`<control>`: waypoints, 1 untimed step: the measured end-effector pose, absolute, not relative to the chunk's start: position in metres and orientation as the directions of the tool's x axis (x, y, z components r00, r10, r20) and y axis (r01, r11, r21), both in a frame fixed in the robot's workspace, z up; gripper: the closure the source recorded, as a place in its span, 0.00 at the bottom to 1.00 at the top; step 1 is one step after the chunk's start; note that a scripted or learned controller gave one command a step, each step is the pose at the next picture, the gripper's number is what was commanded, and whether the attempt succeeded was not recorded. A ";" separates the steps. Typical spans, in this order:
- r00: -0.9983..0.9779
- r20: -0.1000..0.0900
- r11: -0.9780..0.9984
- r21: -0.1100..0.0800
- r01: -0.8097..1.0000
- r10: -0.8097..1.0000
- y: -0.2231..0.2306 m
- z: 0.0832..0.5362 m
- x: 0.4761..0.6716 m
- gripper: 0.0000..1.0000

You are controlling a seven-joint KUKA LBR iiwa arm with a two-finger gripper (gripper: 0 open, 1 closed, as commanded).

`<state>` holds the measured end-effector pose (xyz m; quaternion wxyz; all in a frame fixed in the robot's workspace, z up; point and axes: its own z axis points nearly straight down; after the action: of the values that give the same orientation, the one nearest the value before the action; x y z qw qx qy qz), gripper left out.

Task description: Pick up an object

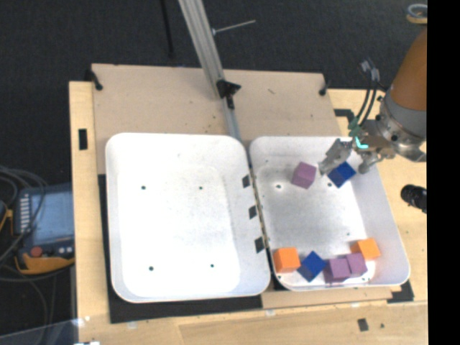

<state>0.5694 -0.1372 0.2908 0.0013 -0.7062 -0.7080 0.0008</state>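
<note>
My gripper [347, 165] hangs over the far right part of the right bin [384, 214], reaching in from the right. A blue block [343, 174] sits between its two grey fingers [331, 157], and they are shut on it. A purple block [304, 174] lies just left of the gripper, apart from it. Along the near edge of the same bin lie an orange block [287, 259], a second blue block [312, 265], two purple blocks [338, 269] side by side and another orange block [369, 249].
The left bin [176, 214] stands beside the right one, with a row of black clips [253, 210] between them. A slanted metal rail [205, 42] rises from the back of the bench. A teach pendant [43, 225] lies at the far left.
</note>
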 end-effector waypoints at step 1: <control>-0.002 0.000 0.002 0.001 1.000 1.000 -0.137 0.293 0.570 0.00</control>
<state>0.5700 -0.1372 0.2927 -0.0003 -0.7066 -0.7076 -0.0006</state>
